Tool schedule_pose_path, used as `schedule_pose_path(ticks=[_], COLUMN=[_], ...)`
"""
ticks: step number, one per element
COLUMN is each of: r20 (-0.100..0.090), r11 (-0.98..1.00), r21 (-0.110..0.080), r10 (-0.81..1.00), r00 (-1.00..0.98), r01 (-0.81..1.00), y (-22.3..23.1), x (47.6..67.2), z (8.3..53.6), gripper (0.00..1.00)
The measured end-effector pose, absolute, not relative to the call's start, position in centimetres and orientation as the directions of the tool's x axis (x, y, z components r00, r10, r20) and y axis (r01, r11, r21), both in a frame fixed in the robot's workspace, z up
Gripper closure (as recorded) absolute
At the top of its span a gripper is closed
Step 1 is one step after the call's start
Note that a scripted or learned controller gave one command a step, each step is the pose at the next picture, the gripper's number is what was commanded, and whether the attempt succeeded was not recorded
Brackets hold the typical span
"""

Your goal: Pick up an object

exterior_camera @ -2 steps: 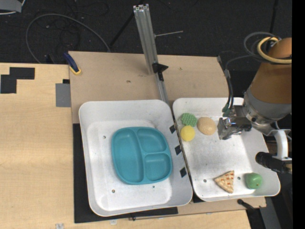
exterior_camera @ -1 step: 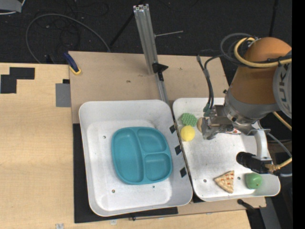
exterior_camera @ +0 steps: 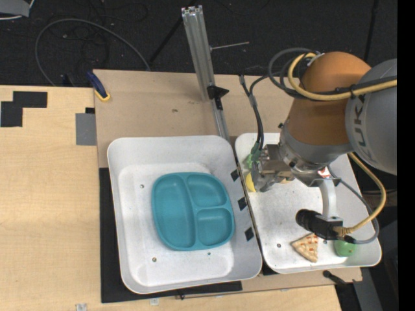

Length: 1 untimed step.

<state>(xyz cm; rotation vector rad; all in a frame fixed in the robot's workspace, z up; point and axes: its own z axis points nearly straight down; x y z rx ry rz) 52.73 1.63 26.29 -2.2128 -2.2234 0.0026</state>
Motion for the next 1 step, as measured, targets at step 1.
schedule_pose_path(ticks=[1], r20=[0.001], r11=[0.004], r21=[-0.007], r10=[1.0], r00=[-0.004], r01=[1.0], y=[6.42], x=[52.22], z=[23.85], gripper=[1.0])
